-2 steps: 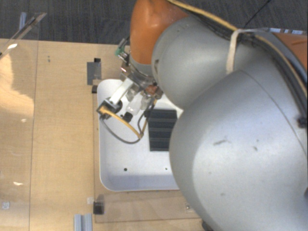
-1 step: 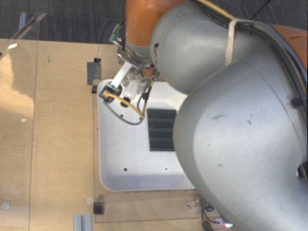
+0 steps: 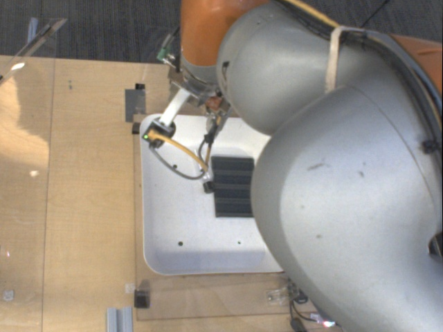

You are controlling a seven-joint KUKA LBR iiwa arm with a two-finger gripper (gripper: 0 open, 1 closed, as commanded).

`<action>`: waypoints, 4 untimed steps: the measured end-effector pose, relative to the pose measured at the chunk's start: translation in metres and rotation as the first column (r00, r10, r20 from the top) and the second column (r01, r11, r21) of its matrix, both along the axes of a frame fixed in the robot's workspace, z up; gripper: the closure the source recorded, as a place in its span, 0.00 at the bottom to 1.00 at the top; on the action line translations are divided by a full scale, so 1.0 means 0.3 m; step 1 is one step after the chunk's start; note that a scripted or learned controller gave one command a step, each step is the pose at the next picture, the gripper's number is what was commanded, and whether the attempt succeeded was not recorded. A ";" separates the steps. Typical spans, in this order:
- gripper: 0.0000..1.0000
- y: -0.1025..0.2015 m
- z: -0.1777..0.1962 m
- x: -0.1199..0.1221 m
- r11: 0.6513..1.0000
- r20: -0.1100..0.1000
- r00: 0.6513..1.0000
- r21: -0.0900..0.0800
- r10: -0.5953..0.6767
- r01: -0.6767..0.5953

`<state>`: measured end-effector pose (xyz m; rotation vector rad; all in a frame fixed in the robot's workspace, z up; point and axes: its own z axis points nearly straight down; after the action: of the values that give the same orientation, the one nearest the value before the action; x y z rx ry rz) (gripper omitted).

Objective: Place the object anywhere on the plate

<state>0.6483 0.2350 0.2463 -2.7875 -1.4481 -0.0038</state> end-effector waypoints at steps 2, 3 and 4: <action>0.00 -0.032 -0.504 0.070 1.000 0.010 1.000 0.021 -0.002 0.001; 1.00 -0.039 -0.470 0.074 1.000 0.014 1.000 0.014 0.003 -0.003; 1.00 0.005 -0.337 0.069 0.878 0.003 0.878 -0.001 0.478 -0.478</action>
<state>0.6691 0.2364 0.1453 -2.3453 -2.0921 -0.0081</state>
